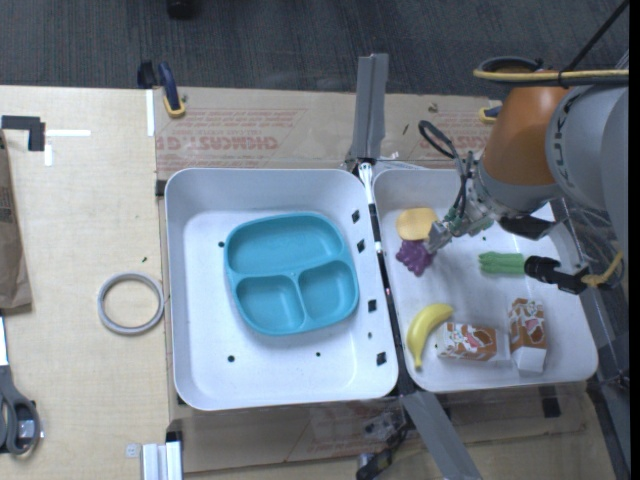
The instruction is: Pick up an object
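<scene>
My gripper (441,234) reaches down into the right bin (570,368), at its upper left. It sits right beside a yellow round item (414,221) and just above a purple bunch of grapes (413,257); I cannot tell whether it touches either. A banana (428,330) lies at the bin's front left. A green item (502,264) rests to the right of the gripper. Two small printed cartons (470,342) (528,335) lie near the front edge.
The left bin (190,368) holds a blue three-part tray (292,273). A grey divider post (371,108) stands between the bins at the back. A tape ring (131,302) and scissors (18,418) lie on the bench to the left.
</scene>
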Robot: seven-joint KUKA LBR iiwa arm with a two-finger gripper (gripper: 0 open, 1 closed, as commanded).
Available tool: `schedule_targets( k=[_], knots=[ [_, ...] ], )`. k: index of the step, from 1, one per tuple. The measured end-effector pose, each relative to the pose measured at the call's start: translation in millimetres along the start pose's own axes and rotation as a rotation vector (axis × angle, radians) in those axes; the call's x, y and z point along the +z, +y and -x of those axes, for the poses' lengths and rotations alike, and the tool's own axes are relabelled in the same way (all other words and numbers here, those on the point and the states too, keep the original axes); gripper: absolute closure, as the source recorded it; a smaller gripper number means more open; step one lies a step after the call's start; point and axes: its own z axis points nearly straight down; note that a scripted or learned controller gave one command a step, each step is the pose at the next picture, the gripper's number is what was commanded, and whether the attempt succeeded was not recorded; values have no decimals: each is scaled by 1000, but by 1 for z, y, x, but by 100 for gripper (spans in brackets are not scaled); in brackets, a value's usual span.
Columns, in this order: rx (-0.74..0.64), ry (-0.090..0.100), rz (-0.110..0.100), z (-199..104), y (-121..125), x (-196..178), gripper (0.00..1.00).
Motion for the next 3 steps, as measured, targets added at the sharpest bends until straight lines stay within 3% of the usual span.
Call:
schedule_targets(
  k=[1, 2, 3],
  knots=[
    [0, 0, 0, 0, 0, 0, 0],
    [70, 0, -1, 17, 43, 10, 0],
    [98, 1, -2, 7, 22, 9, 0]
  ],
)
